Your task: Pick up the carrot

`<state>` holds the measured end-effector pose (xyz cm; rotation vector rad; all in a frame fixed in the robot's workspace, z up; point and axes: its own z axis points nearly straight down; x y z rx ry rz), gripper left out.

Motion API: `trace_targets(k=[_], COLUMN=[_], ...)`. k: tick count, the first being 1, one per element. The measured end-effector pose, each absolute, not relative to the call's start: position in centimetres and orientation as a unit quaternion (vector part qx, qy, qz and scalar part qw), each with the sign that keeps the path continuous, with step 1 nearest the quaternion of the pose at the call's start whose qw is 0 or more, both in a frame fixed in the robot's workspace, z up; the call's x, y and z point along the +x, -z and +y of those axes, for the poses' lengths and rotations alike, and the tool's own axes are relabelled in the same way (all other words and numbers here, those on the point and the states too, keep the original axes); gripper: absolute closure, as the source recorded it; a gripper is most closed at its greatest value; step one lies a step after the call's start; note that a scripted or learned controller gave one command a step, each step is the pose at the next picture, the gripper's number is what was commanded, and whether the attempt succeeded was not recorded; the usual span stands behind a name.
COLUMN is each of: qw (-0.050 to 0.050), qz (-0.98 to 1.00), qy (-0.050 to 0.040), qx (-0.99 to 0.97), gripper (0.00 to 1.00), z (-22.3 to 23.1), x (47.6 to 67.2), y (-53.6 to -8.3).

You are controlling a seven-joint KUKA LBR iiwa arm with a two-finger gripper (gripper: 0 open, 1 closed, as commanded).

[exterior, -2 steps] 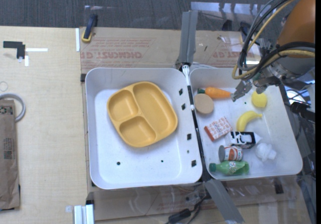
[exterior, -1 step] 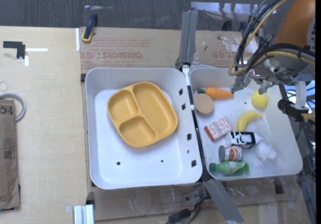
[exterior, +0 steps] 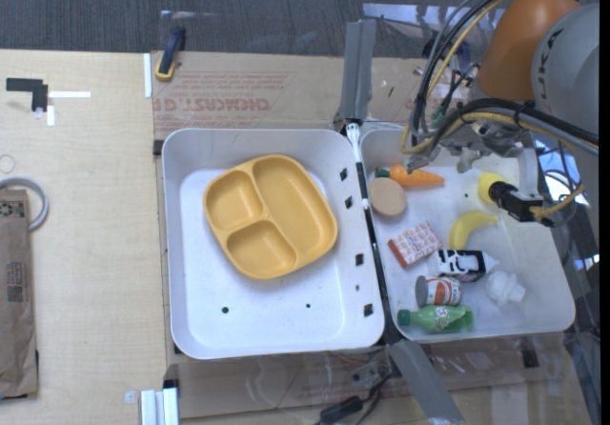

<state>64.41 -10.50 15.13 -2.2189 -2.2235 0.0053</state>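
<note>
Right bin [exterior: 543,318]: carrot [exterior: 416,179] just beneath end effector [exterior: 419,162], finger state unclear.

You are looking at a pale grey arm [exterior: 572,61] with a rounded, glossy casing, and just to the left of that casing sits its bulging orange band [exterior: 519,32]. From the band, black and yellow cables [exterior: 448,42] loop out in wide arcs and run down to a cluster of grey metal wrist hardware [exterior: 477,132] below it. Dark letters mark the grey casing to the right of the band, too cropped to read
</note>
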Motion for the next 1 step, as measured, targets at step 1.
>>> trace_targets(k=[1], qw=[0.000], qz=[-0.766], qy=[-0.0013], qx=[-0.643], gripper=[0.00], z=[-9.67], x=[63.53], y=[-9.07])
